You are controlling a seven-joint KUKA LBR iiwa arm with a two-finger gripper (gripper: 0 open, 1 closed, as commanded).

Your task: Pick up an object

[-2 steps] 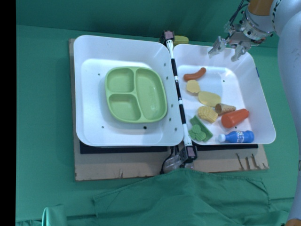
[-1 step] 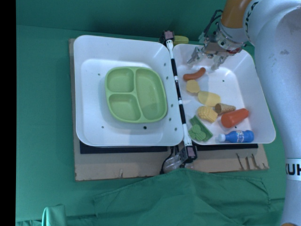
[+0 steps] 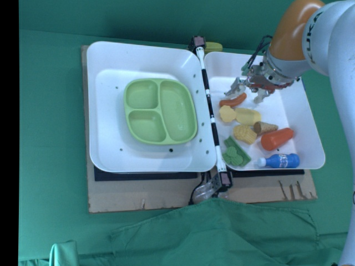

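My gripper (image 3: 247,92) hangs over the right bin (image 3: 302,112), its two fingers spread apart just above and behind a small red-orange sausage (image 3: 232,100). Nothing sits between the fingers. Below the sausage lie a yellow round piece (image 3: 227,114), a pale yellow block (image 3: 248,116), a corn-like yellow piece (image 3: 244,134) and a brown piece (image 3: 265,128). An orange carrot-like piece (image 3: 276,138), a green leafy piece (image 3: 236,153) and a blue bottle (image 3: 279,160) rest near the bin's front.
The left bin (image 3: 105,71) holds a light green divided plate (image 3: 160,111). A black-and-white striped bar (image 3: 208,101) runs between the bins. Green cloth (image 3: 222,231) is bunched at the front of the bench.
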